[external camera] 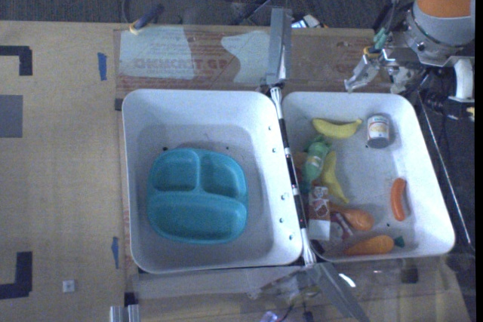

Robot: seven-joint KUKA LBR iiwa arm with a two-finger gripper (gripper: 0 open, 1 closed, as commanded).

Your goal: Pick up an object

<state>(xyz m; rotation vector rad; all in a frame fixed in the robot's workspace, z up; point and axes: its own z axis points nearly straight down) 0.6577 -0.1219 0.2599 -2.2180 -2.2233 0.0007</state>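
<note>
The right bin (430,185) holds several toy foods: a yellow banana (336,127), a small tin can (378,130), a green bottle (315,159), a second banana (333,177), a red sausage (398,198), an orange carrot (371,244) and an orange-brown piece (355,219). My gripper (375,76) hangs over the bench just behind the bin's far rim, up and slightly left of the can. Its fingers look spread, with nothing between them.
A teal divided plate (198,194) lies in the left bin (139,162). A small printed packet (319,203) sits by the wall between the bins. Cables and a stand crowd the floor at the far right.
</note>
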